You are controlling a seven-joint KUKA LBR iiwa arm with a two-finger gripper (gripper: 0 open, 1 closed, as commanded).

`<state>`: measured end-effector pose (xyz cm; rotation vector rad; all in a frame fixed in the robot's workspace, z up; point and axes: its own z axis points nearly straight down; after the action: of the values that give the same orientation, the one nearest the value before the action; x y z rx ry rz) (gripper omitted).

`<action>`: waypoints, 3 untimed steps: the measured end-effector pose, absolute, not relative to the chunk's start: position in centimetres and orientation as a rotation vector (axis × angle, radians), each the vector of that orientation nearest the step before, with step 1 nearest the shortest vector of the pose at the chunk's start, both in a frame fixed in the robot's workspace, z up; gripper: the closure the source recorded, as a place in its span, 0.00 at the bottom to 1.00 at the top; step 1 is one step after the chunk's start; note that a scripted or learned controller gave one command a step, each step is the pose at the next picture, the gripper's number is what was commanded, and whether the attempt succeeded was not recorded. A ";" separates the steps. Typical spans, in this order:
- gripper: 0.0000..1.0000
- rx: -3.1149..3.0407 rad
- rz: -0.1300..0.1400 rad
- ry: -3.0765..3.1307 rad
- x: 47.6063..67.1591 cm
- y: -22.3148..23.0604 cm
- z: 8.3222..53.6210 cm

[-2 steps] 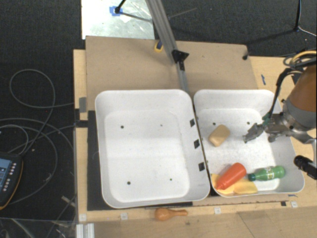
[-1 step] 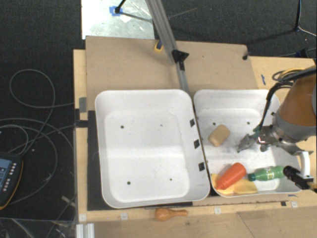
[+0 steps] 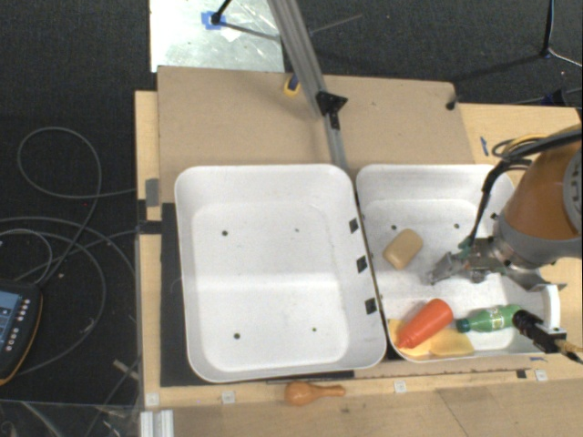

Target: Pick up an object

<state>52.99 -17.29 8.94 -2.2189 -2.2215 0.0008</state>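
I read no label or writing on anything. My left bin offers wide bare floor. In the right bin, a tan block lies near the dividing edge; an orange carrot, yellow piece and green bottle crowd the near wall. My gripper hovers just right of the block, fingers spread, grasping nothing.

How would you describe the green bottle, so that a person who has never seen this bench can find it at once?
Look at the right bin of the two white ones. Along its near edge, the green bottle lies on its side, just right of an orange carrot and a yellow piece. It is the only green thing there; the tan block lies farther back.
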 end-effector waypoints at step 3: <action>1.00 -2.220 -0.007 -2.234 53.7 -16.5 20.2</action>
<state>53.69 -16.48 20.22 -2.2195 -2.2340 -0.0068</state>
